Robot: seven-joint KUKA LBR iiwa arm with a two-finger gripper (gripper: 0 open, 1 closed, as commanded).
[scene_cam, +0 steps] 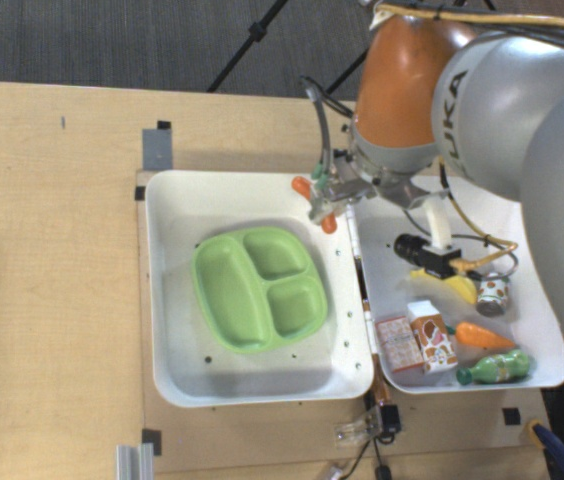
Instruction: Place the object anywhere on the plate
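A green divided plate [259, 290] lies in the left white bin [167, 298], with nothing in its three compartments. My gripper [319, 204] hangs over the bin's far right corner, just beyond the plate's upper right rim. A small elongated orange object [328, 224] sits between the fingers, and its two ends stick out on either side. The gripper is shut on it, above the bin floor.
The right bin [537, 298] holds a yellow piece [459, 287], a small can [493, 295], two snack cartons [417, 341], a carrot [484, 337] and a green bottle [496, 368]. The big grey arm overhangs that bin's far side.
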